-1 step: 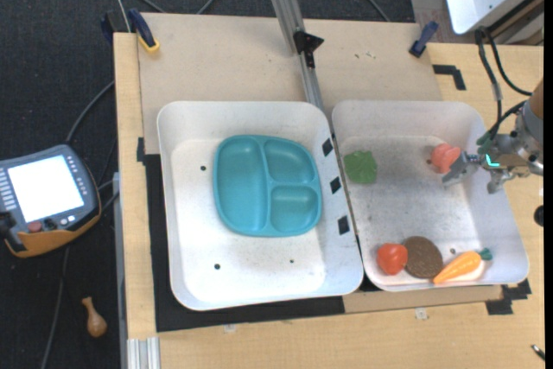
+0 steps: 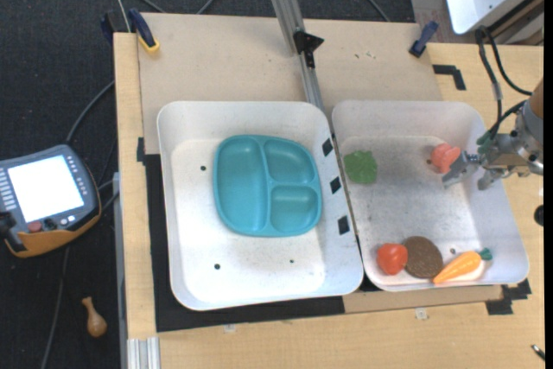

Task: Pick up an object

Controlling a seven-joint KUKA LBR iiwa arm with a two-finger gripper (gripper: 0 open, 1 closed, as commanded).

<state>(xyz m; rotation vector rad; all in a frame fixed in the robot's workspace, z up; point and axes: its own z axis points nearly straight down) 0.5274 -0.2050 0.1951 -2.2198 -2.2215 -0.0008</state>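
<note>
Wooden bench [image 2: 216,56] carries two white bins side by side. Nearest, along the right bin's [image 2: 415,118] front edge, lie a red tomato [image 2: 391,258], a brown disc [image 2: 422,256] and an orange carrot [image 2: 458,267]; farther in sits a green lump [image 2: 360,167]. The left bin [image 2: 186,272] holds a teal divided plate [image 2: 266,185]. At the right bin's far right, the gripper [image 2: 462,167] reaches in level from the right, just beside a pink object [image 2: 444,155]. Whether it grips anything cannot be told. Judging by this, the approach is under way; next comes closing squarely on the pink piece.
</note>
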